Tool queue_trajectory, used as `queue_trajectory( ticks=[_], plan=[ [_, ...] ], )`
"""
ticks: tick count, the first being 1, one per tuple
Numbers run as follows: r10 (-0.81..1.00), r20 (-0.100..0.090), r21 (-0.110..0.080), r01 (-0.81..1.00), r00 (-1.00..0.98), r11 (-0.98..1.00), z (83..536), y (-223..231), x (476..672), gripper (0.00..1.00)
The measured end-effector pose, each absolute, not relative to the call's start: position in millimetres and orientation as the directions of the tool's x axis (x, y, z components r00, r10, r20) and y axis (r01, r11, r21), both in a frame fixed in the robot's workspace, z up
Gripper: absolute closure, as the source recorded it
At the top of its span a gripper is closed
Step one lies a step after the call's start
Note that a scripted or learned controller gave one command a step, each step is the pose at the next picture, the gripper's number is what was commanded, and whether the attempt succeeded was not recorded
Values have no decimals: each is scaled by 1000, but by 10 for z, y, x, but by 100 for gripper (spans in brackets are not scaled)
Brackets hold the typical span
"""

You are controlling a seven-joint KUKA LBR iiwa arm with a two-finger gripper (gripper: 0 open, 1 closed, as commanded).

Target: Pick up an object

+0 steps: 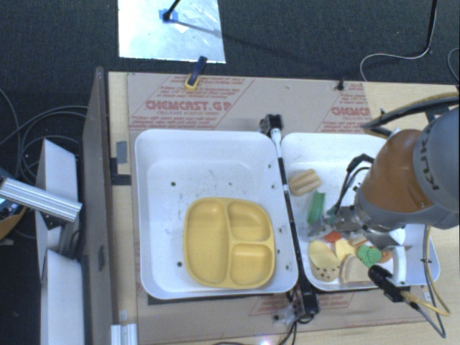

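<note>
Camera view: arm over right bin, pincer state cannot tell. Green piece at 9 o'clock looks light, stiff; grab mid-length.

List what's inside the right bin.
Right bin: tan bread-like piece, green piece, pale yellow pieces, small green item. The arm covers whatever lies beneath it.

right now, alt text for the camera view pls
A grey and orange robot arm reaches from the right over the right white bin, which holds a pile of small toy foods. The left white bin holds a yellow divided plate.
</note>
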State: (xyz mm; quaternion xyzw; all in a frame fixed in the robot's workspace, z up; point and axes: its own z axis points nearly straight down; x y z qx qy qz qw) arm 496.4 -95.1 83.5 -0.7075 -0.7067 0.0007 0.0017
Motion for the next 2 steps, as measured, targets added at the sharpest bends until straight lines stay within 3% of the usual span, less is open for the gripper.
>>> queue_trajectory(
  ticks=[1,2],
  plan=[
    [1000,1,3,1000,-1,1,948,-943,4995,100],
    [1000,2,13,1000,-13,13,1923,-209,5413,100]
  ],
)
